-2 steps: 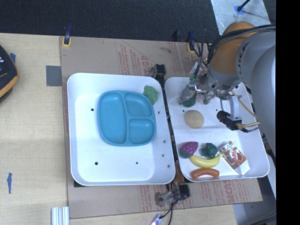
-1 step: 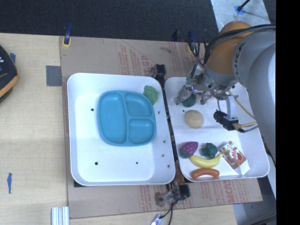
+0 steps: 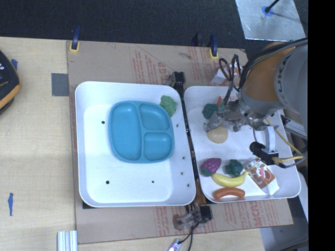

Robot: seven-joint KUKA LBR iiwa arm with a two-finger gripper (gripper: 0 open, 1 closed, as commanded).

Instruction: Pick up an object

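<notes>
Overall, we judged the pick as barely begun, since nothing we saw had left its bin. Starting at the left, the bench (image 3: 36, 156) carried 2 white bins side by side. The left bin (image 3: 94, 177) held 1 blue divided plate (image 3: 141, 131) with 3 compartments, and 1 green leafy toy (image 3: 168, 104) lay at the plate's upper right corner, touching it or just beside it.

Moving right, the right bin (image 3: 201, 95) held the rest. We counted 1 dark green piece (image 3: 210, 110) near its top, 1 pale beige rounded piece (image 3: 218, 135) just below that, 1 magenta berry-like piece (image 3: 211, 166), 1 dark green lumpy piece (image 3: 234, 167), 1 yellow banana (image 3: 230, 180), 1 orange-red sausage (image 3: 229, 193) and 1 red-and-white packet (image 3: 261, 175) at the lower right.

The hand (image 3: 220, 120) sat low in the right bin, over the gap between the upper dark green piece and the beige piece. Its metal parts blurred into those 2 things, so we could not tell whether it was spread or closed, nor whether it gripped anything. Both candidates appeared to rest on the bin floor. What remained, in our view, was a firm grip on 1 thing and the lift clear of the bin.
</notes>
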